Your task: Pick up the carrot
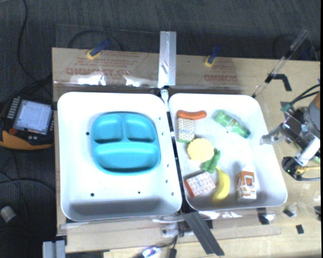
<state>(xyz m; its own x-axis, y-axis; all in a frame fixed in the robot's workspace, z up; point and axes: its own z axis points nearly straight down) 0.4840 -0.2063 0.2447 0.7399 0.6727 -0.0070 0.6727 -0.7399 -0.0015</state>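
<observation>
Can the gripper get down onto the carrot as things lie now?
Probably yes: the carrot lies uncovered at the right bin's far left corner, though bin walls and a small carton crowd it.

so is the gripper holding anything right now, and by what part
Nothing held: the gripper sits outside the right bin, away from the carrot.

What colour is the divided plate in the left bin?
Bright blue; the divided plate shows best in the camera view.

Even bright overhead light; white bins [70,160] slightly glary; soft shadows; mild blur overall.
</observation>
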